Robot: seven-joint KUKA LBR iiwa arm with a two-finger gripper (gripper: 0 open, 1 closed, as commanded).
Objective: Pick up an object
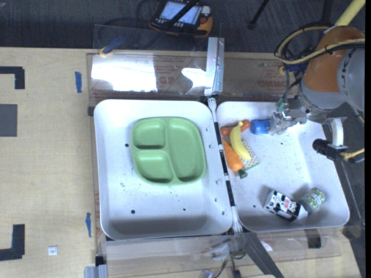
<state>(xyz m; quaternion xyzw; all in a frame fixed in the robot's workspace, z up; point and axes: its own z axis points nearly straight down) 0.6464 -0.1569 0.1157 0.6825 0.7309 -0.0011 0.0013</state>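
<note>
My gripper (281,119) hangs over the far part of the right bin (324,167), under the grey wrist with the orange band. Just to its left lies a small blue object (259,126), close to the gripper or touching it; I cannot tell which. Against the bin's left wall lie a yellow banana (239,142), an orange carrot (233,157) and a small orange piece (244,124). A black-and-white patterned box (282,205) and a greenish can (313,198) sit at the near right of the same bin.
The left bin (110,172) holds a green divided plate (169,149). A ridge (223,167) divides the two bins. The arm's cables and a black bracket (327,149) overhang the right bin's right side. A handheld controller (179,15) lies beyond the bins.
</note>
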